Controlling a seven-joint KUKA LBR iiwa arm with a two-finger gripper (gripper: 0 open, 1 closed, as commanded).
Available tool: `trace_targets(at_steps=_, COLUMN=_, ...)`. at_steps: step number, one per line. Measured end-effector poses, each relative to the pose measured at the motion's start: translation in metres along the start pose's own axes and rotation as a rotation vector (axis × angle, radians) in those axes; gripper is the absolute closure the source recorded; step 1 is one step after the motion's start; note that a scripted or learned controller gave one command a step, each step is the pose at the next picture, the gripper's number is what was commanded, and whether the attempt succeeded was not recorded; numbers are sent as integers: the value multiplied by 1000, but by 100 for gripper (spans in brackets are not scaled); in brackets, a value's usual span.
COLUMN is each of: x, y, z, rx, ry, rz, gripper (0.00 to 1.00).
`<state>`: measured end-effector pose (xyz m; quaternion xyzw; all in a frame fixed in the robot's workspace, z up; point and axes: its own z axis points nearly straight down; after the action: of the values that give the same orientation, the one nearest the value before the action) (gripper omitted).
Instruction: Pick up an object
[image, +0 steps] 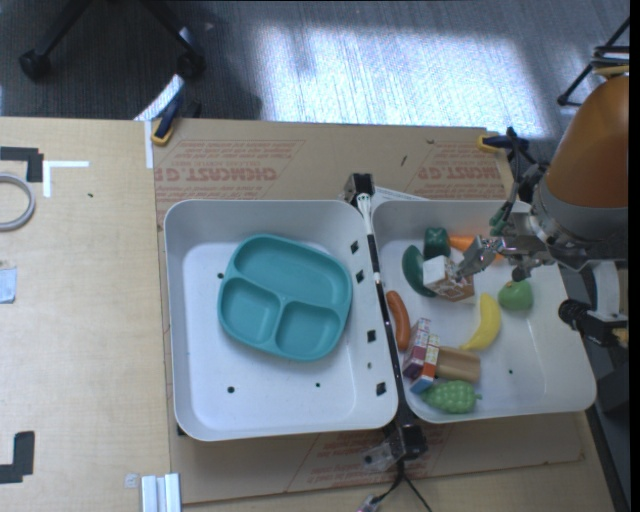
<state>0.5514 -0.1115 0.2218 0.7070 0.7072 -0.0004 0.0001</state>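
1. The gripper (472, 262) is low over the right bin (560, 385), fingers slanting down-left. Can't tell if the jaws are open or closed; nothing seen clearly between them.
2. Closest thing: a small white and brown block (447, 280), upper-middle of the right bin, just beside the fingertips. Whether they touch it is unclear.
3. A dark green curved piece (414, 268) lies against the block's left side. A dark green chunk (436, 241) sits above it, with an orange bit (461, 242) next to that, partly hidden by the gripper.
4. A yellow banana (485, 325) lies below the gripper, and a green apple-like fruit (516, 295) is right of it.
5. Left edge of the right bin: an orange-red sausage shape (399, 317). Lower down: a multicolour box (421, 352), a tan cylinder (457, 364) and a bumpy green item (451, 397), all packed close.
6. The left bin (200, 380) holds a teal divided plate (285, 297) with three compartments.
7. The cardboard (230, 170) under the bins has red print, seen upside down and mirrored, not readable with confidence.
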Motion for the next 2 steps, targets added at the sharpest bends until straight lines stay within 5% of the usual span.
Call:
trace_targets(at_steps=1, x=-14, y=-34, z=126, rx=-11, ry=-5, rz=4, gripper=0)
trace_targets(at_steps=2, x=-2, y=-73, z=130, rx=-1, ry=1, rz=3, gripper=0)
